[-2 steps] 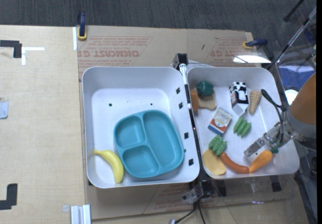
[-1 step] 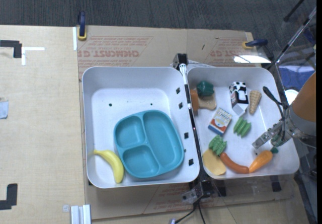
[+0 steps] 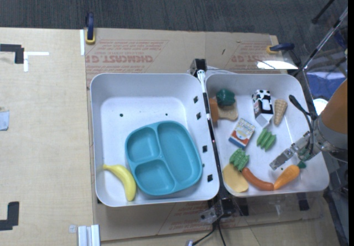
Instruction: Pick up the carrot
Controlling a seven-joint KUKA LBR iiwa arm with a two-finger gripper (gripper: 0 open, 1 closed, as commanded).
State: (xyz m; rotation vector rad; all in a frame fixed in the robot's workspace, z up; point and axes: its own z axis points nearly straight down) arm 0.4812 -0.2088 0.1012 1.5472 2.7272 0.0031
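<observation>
Orange tapered plastic carrot [image 3: 286,176] sits beside our grey two-finger gripper [image 3: 290,156], grip state unreadable, and we risk nudging it against the red sausage [image 3: 258,179].

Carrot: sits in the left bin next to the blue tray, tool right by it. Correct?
Not quite. The camera view shows the carrot in the right bin, near its front right corner, not beside the blue tray. The tool is right by it, as you said.
</observation>
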